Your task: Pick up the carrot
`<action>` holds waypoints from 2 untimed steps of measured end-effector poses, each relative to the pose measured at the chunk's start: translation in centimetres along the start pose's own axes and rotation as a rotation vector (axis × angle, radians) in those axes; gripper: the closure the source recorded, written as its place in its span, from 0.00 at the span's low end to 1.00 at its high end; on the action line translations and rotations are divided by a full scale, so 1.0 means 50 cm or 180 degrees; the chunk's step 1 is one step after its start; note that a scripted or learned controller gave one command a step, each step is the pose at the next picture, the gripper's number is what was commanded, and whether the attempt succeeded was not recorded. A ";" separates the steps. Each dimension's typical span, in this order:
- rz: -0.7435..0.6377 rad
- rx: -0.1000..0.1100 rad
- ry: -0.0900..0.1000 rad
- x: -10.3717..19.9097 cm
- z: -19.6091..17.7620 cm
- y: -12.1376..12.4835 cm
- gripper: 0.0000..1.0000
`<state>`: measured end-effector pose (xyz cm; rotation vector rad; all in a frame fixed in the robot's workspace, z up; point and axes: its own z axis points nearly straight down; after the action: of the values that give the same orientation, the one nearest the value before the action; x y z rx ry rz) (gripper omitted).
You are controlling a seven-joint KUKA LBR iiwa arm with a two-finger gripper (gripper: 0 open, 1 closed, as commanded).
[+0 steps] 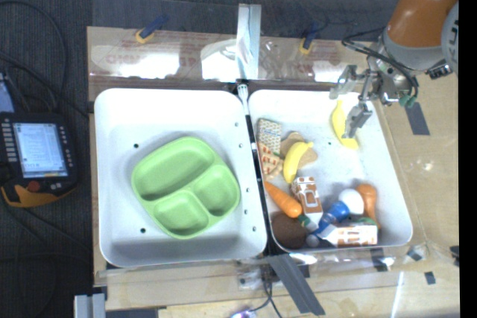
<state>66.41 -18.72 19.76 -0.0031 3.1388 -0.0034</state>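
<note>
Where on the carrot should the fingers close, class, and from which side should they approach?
Grip the carrot across its thick middle, coming from above. It lies flat and slanted in the right bin, one end near the divider, the other by the small carton. Probably turn the fingers crosswise to its long axis; the brown item and banana crowd its sides, so top entry looks clearest.

Bright even overhead light; glare on plastic sheet (223, 59) behind bins; soft focus, mild grain.
</note>
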 end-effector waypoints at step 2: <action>-0.0539 0.0011 -0.0035 0.271 0.212 -0.072 0.00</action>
<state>52.91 -22.36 9.11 -0.2678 3.1164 -0.0091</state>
